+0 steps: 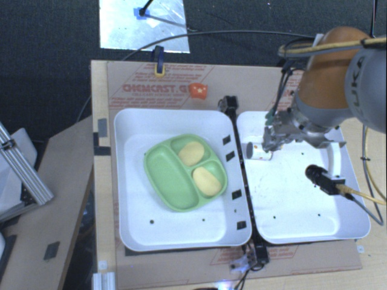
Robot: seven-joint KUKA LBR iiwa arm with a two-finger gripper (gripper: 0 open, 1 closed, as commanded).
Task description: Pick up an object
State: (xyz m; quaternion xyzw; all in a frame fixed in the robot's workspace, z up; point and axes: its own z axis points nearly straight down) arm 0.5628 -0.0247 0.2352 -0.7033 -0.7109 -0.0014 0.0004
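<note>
Hovering pincer (pixel 270 142), grip unreadable | over right bin (pixel 302 213) | brown board (pixel 140 77) beneath | dark carpet (pixel 42 41) around

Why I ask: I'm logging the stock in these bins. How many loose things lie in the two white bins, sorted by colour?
Green: 1, the divided plate
Yellow: 2, the rounded pieces, one in each small compartment of the plate
White: 1, a small cylinder in the right bin, beside the gripper
Total: 4
</note>
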